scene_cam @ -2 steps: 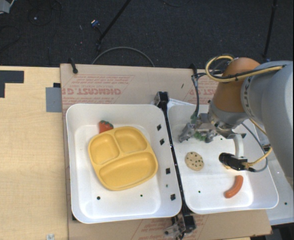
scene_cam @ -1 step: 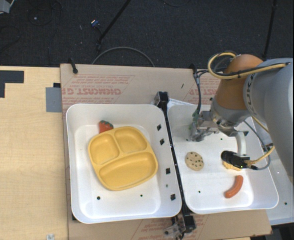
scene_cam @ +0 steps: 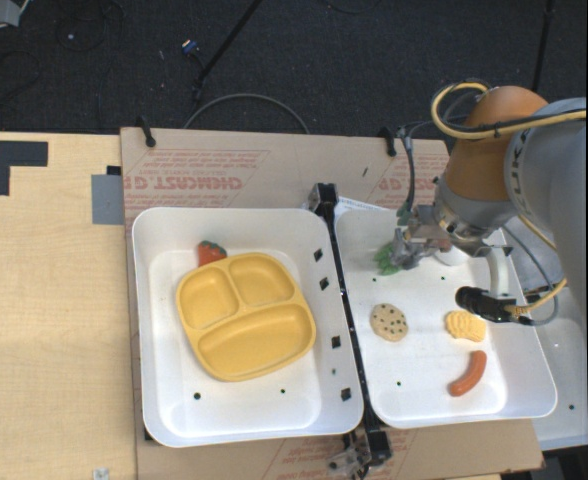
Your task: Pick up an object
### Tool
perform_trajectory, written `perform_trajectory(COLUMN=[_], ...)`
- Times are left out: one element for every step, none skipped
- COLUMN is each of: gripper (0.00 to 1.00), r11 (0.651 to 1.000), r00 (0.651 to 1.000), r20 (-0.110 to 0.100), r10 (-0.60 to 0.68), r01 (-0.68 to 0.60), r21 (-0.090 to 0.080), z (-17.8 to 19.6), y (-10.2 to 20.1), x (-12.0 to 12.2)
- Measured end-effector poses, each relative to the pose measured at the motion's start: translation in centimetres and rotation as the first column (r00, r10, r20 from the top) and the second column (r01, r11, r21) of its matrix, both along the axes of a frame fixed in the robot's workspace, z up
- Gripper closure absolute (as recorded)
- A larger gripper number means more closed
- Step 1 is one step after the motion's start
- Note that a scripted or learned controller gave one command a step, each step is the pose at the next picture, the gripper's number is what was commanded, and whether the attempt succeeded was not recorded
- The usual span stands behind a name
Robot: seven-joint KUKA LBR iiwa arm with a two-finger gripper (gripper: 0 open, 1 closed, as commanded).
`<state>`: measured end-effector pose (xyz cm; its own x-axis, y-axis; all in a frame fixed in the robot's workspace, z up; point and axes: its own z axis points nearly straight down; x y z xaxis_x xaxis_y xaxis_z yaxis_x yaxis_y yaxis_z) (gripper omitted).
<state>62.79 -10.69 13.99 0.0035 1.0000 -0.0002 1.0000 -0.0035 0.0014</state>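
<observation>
Two white bins sit on cardboard — the gripper (scene_cam: 411, 248) is low in the right bin (scene_cam: 534, 388) beside a green object (scene_cam: 386, 259); its grip cannot be told.

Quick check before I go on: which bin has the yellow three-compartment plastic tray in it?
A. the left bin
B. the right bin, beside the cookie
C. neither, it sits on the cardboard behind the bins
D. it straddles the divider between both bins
A: the yellow three-compartment plastic tray lies flat inside the left white bin, with a small red toy piece at its far edge, while the round chocolate-chip cookie lies in the right white bin.
</observation>
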Motion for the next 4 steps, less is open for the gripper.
perform_trajectory(gripper=[1.00,1.00,1.00,1.00], r11=[1.000,1.000,1.000,1.000], r00=[1.000,1.000,1.000,1.000], r20=[0.002,-0.001,-0.007,-0.008], r10=[0.002,0.004,0.006,0.008], r01=[-0.002,-0.004,-0.006,-0.008], r21=[-0.001,0.000,0.002,0.003], z=[6.2,8.3,8.6,7.8], y=[-0.6,-0.7,3.1,8.7], x=[0.5,0.5,-1.6,-3.9])
